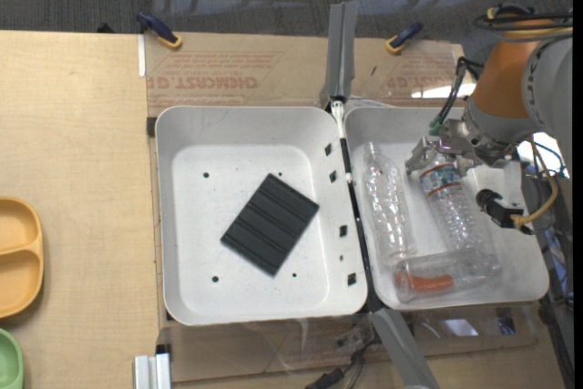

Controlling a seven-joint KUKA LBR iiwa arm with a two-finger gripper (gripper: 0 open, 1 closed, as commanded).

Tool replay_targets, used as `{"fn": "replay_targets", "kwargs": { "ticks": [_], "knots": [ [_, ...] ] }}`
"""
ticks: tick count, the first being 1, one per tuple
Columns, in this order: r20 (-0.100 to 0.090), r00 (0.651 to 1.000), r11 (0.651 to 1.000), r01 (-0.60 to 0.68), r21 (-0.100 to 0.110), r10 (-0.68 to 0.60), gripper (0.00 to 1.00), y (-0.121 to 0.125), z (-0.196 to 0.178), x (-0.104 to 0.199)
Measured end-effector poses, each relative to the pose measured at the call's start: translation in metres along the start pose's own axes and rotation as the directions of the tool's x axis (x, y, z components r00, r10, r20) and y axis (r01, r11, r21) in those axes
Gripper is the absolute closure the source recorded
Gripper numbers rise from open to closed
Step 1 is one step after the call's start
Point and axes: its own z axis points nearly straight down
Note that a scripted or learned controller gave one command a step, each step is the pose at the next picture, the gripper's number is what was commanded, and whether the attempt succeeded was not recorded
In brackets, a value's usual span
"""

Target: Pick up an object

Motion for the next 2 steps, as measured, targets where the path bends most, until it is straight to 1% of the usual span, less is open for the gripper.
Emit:
{"fn": "replay_targets", "kwargs": {
  "ticks": [1,2],
  "knots": [
    [0.001,1.000,1.000,0.000,-0.002,0.000,1.00,0.001,-0.010,-0.001],
    [0.001,0.955,0.955,0.298,-0.004,-0.298,1.00,0.017,-0.107,0.057]
  ]
}}
